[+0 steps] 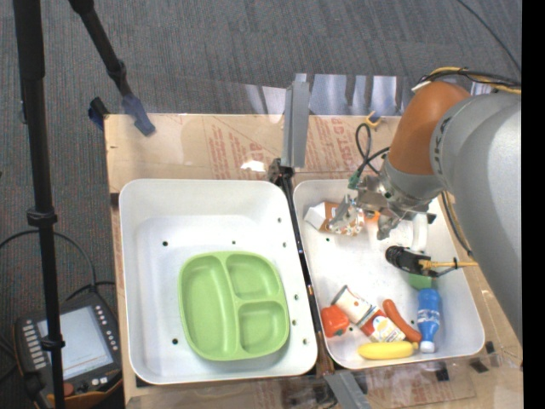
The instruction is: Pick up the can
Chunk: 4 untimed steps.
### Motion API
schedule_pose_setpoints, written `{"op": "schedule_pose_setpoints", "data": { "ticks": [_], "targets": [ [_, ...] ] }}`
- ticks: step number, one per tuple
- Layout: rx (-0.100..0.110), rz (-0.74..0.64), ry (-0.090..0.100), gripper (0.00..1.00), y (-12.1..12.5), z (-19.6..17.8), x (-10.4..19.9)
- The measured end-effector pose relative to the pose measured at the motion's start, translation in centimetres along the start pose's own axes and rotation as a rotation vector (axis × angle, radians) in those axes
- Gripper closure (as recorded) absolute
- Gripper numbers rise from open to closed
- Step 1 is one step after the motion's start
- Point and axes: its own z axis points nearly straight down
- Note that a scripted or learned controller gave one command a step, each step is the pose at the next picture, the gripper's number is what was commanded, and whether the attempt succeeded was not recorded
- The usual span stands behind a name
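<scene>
Your gripper [372, 217] hangs low over the far part of the right bin [464, 348], under the orange wrist band, and the wrist hardware hides it enough that you cannot tell whether it is wide or narrow; nothing can be seen held in it. Just to its left lies a small mottled object that I take to be the can [347, 218], close beside a white-and-red carton [318, 216] near the bin's far-left corner. Whether the can stands upright or lies tipped is too blurred to say. Judge it as light, stiff-walled and smooth: it should keep its shape under a firm squeeze, but a curved metal side can slip or roll away. Take it across the middle of its body, square to its axis, and keep clear of the carton. Nearer you sit a blue bottle [428, 315], a banana [383, 350] and a sausage [398, 319], all well apart from the can. The left bin [145, 228] holds a green divided plate [232, 305].
</scene>
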Motion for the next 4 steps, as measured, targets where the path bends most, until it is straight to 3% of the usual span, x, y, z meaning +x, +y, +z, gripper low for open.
{"op": "schedule_pose_setpoints", "data": {
  "ticks": [1,2,3,4],
  "targets": [
    [-0.022,0.075,-0.003,0.00,-1.2,1.7,2.4],
    [-0.020,0.072,-0.004,1.00,-1.2,0.8,2.4],
    [-0.027,0.211,-0.001,1.00,-2.5,-8.4,9.5],
    [-0.027,0.079,-0.004,1.00,-6.4,-19.1,15.4]
  ]
}}
